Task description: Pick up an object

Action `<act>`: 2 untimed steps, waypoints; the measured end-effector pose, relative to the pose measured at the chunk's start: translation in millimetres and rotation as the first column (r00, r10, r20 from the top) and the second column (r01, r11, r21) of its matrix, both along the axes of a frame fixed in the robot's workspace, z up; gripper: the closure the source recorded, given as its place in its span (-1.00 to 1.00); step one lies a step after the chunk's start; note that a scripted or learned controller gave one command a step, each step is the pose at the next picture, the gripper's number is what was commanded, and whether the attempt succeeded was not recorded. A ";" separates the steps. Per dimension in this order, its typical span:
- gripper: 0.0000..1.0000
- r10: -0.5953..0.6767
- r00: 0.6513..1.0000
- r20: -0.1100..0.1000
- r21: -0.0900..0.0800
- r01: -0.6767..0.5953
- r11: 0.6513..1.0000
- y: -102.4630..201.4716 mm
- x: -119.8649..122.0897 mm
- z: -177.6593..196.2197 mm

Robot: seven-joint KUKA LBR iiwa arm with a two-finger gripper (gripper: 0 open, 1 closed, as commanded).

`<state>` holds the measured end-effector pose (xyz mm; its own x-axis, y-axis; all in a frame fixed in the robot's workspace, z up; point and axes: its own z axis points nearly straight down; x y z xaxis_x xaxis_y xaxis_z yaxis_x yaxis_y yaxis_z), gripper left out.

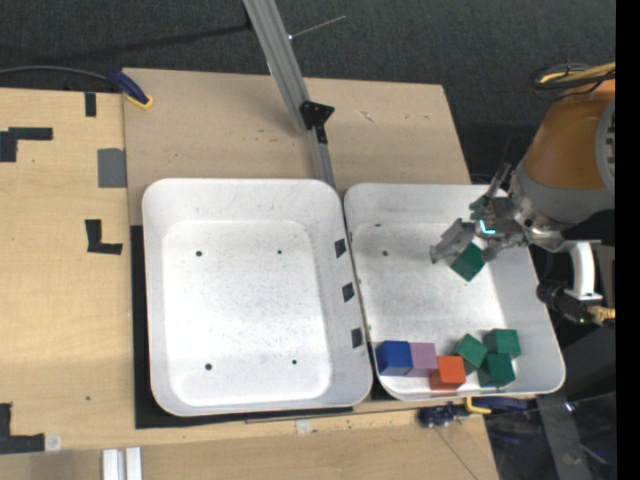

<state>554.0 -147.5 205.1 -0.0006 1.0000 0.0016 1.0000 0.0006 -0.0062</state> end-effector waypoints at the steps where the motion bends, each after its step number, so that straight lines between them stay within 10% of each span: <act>1: -1.00 0.002 1.000 0.005 -0.001 -0.002 1.000 0.0 1.1 2.5; 2: -1.00 0.000 1.000 0.000 -0.002 0.000 1.000 1.6 0.7 -41.0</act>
